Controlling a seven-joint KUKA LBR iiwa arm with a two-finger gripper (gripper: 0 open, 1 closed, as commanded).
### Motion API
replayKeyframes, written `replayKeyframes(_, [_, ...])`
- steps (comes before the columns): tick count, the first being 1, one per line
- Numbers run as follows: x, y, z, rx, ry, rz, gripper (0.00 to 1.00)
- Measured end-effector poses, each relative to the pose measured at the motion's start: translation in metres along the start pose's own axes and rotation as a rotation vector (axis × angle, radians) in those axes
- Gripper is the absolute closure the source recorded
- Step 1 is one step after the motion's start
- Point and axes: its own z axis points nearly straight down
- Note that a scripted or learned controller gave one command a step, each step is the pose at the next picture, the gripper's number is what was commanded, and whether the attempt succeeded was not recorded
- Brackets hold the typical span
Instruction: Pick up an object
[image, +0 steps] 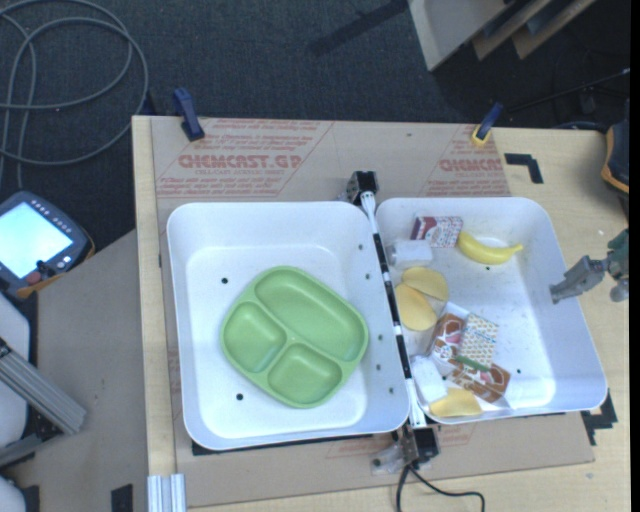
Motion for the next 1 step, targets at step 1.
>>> replayKeyframes(1, [0.0184,0.1492,0.079,0.0,0.001,-0.002,0.0])
